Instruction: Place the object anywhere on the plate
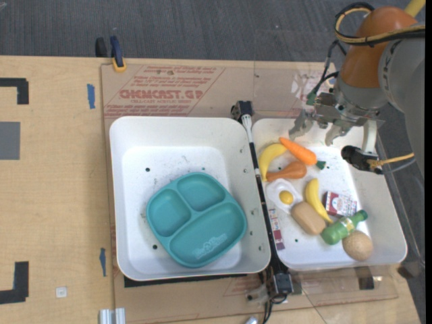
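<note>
Left to right, so you know what you're looking at.

Left bin (pixel 128 201): holds just the teal plate (pixel 196 219), a three-compartment divided plate lying flat and turned a bit askew, toward the bin's near-right corner. Nothing is on it, so the place step isn't done. My read: the drop target sits alone in its own bin so any landing spot on it counts.

Right bin (pixel 388 211): all the pick candidates are heaped here, mostly touching. A yellow banana (pixel 271 156) lies against the divider, with an orange carrot (pixel 298 150) slanting just beside it and a second orange piece (pixel 289 171) under that. Nearer the front are a fried egg (pixel 285 196), another banana (pixel 314 198), a tan bread roll (pixel 307 218), a small red packet (pixel 335 202), a green bottle (pixel 342 226) and a brown potato-like lump (pixel 358 246). The task doesn't say which one is "the object"; by the arm's position I'd guess the carrot or a neighbour.

End effector (pixel 317 128): at the far edge of the right bin, just above and right of the carrot's tip. The two fingers (pixel 300 123) stand spread, partly apart, with nothing between them. No grasp; the carrot lies in the bin. I can't tell from this slant whether a fingertip touches anything.

Judgement: you're at pre-grasp. Clutter is tight, so expect a bumped neighbour or a miss.
</note>
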`<state>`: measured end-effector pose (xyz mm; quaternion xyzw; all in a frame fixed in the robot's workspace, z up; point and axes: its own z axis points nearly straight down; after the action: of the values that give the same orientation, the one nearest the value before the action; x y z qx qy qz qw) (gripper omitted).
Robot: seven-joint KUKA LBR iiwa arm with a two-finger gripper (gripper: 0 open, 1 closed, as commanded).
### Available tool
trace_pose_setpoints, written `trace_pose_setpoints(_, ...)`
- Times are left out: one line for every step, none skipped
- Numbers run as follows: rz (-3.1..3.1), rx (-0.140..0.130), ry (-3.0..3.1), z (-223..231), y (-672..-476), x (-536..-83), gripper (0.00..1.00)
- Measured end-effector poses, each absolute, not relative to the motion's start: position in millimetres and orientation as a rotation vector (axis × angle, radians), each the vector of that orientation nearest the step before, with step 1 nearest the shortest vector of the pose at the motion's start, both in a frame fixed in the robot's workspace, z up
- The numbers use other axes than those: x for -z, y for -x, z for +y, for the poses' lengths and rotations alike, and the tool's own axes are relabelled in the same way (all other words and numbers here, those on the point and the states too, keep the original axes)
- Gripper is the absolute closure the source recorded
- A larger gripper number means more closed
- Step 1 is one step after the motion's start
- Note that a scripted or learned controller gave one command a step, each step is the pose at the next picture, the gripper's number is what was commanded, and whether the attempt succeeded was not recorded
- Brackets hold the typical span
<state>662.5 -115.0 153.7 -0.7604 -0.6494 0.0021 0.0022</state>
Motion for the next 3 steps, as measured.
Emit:
trace_pose_setpoints(-2.037, -0.007, 2.386, -115.0, -662.5, -153.7, 0.00)
trace_pose_setpoints(-2.037, -0.007, 2.386, -115.0, -662.5, -153.7, 0.00)
trace_pose_setpoints(-2.037, -0.007, 2.386, -115.0, -662.5, -153.7, 0.00)
